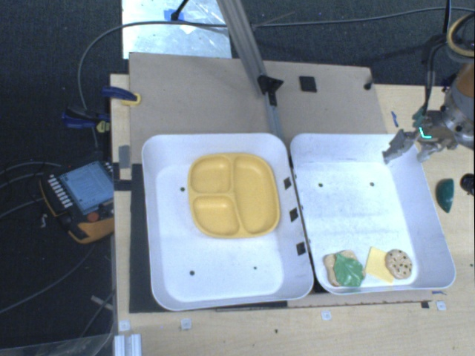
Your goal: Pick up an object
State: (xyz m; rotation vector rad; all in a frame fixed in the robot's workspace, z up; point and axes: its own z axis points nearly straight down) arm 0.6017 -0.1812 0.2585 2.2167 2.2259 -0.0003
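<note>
Currently the tool, state indiscernible, is hovering at the right white bin's two o'clock; approach pending toward the round speckled cookie at five o'clock.

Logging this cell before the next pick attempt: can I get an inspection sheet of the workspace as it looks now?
Surface: left bin and right bin side by side on the bench.
Job's things: green item, yellow wedge and cookie at right bin's near edge.
Clutter: yellow divided plate in left bin.
Grippers: gripper over right bin's far right corner, holding nothing.
Cables: black cable looping beyond the bench.
Surroundings: blue device on dark floor.
</note>
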